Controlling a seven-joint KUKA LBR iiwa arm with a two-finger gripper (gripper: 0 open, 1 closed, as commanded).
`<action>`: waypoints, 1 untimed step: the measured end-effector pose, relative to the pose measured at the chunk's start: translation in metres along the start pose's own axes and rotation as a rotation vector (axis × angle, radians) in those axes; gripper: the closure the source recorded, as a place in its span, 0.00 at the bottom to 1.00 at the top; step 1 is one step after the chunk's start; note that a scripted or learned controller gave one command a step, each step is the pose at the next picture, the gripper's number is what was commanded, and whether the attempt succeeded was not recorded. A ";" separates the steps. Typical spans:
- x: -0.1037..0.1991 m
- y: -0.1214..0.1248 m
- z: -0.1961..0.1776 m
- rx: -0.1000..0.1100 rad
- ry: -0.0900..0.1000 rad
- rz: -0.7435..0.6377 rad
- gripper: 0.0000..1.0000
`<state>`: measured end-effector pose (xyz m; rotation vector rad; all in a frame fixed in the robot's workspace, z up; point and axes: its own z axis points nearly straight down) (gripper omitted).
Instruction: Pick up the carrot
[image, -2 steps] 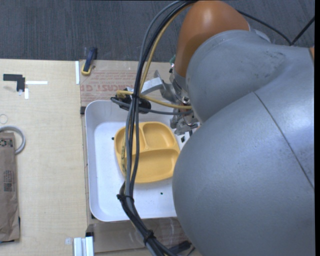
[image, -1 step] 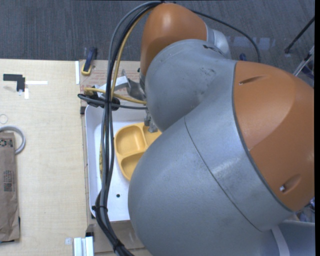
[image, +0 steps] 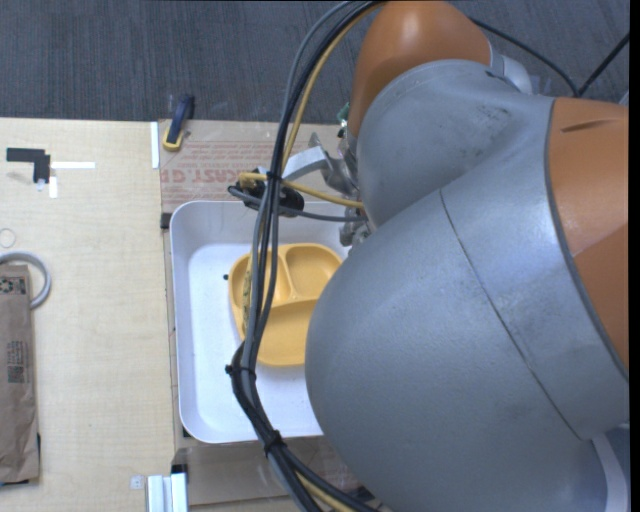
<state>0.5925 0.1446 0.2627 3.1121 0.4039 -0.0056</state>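
arm (image: 470, 300) over white bin (image: 200, 400) | yellow tray (image: 290, 300) inside | gripper state: cannot tell

Carrot pose and location can't be told: arm (image: 450, 300) covers most of white bin (image: 200, 400) and yellow divided plate (image: 300, 275).

1. A white bin (image: 190, 330) sits on the bench, its left wall and lower-left corner exposed.
2. A yellow divided plate (image: 290, 300) lies inside the bin.
3. A brown paper bag (image: 15, 370) lies flat at the left edge.
4. A blue and yellow tool (image: 178, 120) rests above the bin.
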 end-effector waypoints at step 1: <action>0.016 -0.066 0.012 0.001 0.002 0.059 1.00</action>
